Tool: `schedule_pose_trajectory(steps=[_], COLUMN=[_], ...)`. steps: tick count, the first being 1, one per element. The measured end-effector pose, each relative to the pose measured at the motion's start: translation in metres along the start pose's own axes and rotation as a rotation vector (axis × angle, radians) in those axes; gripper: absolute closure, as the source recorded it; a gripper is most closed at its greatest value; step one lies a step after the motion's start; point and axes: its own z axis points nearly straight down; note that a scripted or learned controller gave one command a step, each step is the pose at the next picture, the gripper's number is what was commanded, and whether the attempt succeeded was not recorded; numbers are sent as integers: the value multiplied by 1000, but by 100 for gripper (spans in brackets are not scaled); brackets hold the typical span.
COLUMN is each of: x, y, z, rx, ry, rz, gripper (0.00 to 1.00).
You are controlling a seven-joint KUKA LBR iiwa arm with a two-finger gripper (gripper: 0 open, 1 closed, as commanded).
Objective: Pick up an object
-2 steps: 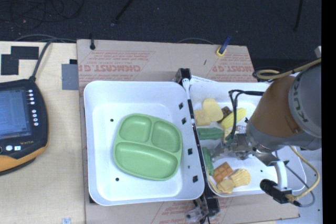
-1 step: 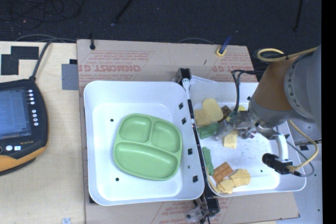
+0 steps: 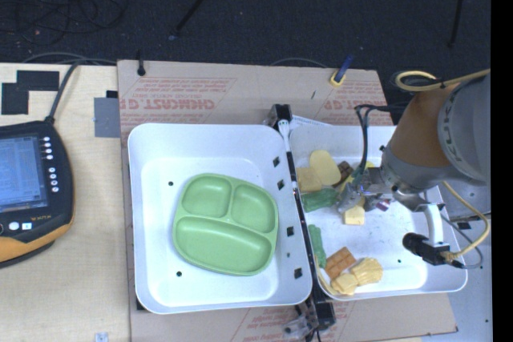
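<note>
**Tool low in the right bin**

Yellow and orange toy food (image 3: 355,271) sits at the right bin's (image 3: 401,278) six o'clock. A small yellow block (image 3: 353,215) lies by the tool (image 3: 365,195), at nine o'clock. The green tray (image 3: 226,223) fills the left bin (image 3: 152,156).

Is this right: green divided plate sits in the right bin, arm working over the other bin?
Not quite. The camera view shows the green divided plate in the left bin; the arm works over the right bin, where the small items lie.
</note>
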Motion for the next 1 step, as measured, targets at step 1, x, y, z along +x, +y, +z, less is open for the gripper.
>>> schedule_pose_trajectory(steps=[1], x=[56], y=[51], z=[-94], rx=[-12], ry=[-2], rz=[-2], gripper=[100])
